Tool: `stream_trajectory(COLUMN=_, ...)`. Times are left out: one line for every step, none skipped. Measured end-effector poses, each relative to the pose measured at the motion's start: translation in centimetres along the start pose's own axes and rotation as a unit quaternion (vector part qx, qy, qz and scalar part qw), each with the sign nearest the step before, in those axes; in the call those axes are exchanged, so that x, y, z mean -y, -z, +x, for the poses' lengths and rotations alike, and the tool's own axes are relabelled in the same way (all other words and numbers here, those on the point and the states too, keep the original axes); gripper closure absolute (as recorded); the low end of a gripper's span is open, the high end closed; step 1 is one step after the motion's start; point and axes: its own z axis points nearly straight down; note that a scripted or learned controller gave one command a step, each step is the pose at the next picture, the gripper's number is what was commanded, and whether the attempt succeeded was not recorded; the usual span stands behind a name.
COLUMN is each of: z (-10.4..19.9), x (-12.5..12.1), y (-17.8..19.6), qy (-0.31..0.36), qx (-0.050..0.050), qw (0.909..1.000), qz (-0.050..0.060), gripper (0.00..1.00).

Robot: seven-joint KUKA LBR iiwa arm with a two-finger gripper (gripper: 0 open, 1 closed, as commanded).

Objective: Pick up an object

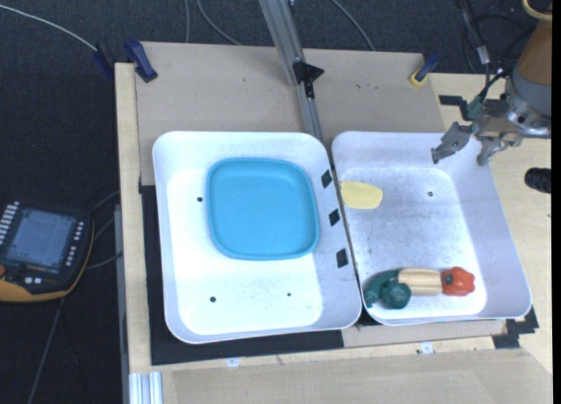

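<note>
My gripper hangs over the far right corner of the right bin, its two fingers spread apart with nothing between them. A pale yellow flat piece lies near that bin's left wall. Along the bin's near edge lie a dark green lump, a tan stick-shaped piece and a red round piece, side by side and touching. All of these sit well below and to the left of the gripper.
The left bin holds a blue square plate. A metal pole slants up from between the bins. Blue clamps sit at the bench's far corners. A handheld controller lies left of the bench.
</note>
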Motion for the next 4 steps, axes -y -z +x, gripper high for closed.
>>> stream_trajectory(z=0.3, x=0.2, y=-6.3, qy=0.0, qx=0.0, qw=1.0, qz=0.0, gripper=0.0)
stream_trajectory(z=0.3, x=0.3, y=-11.5, qy=0.0, qx=0.0, qw=1.0, qz=0.0, gripper=0.0)
stream_trajectory(z=0.3, x=0.1, y=-10.1, qy=0.0, qx=0.001, qw=1.0, qz=-0.003, gripper=1.0)
stream_trajectory(z=-0.6, x=0.1, y=-5.3, qy=0.0, qx=0.001, qw=1.0, qz=-0.004, gripper=1.0)
